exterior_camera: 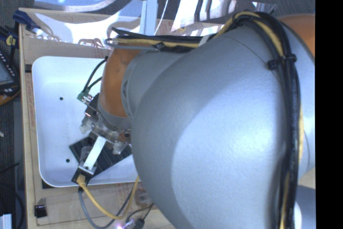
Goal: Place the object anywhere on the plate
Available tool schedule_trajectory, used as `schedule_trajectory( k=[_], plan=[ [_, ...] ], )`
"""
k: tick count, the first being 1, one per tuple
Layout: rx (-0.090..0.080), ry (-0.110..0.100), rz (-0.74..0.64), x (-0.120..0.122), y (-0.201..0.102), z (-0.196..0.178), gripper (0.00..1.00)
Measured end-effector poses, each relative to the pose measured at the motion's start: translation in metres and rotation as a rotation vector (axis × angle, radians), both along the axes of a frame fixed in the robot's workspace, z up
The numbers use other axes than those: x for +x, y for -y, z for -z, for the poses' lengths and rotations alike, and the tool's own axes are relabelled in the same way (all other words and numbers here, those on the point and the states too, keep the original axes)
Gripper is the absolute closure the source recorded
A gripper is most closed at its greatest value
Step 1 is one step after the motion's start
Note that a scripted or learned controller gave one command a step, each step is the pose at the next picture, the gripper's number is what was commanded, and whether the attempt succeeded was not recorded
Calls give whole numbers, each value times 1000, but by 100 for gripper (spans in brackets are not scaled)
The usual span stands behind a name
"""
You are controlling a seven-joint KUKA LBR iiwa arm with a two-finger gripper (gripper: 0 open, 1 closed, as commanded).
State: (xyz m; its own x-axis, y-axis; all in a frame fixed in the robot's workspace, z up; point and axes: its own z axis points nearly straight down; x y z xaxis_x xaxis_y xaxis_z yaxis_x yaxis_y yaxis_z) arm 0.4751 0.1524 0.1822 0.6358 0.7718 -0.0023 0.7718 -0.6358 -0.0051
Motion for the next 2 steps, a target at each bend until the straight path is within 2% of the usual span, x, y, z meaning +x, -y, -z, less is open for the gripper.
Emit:
schedule_trajectory(
  k=[2],
  plan=[
    [0, 0, 0, 0, 0, 0, 0]
  ],
)
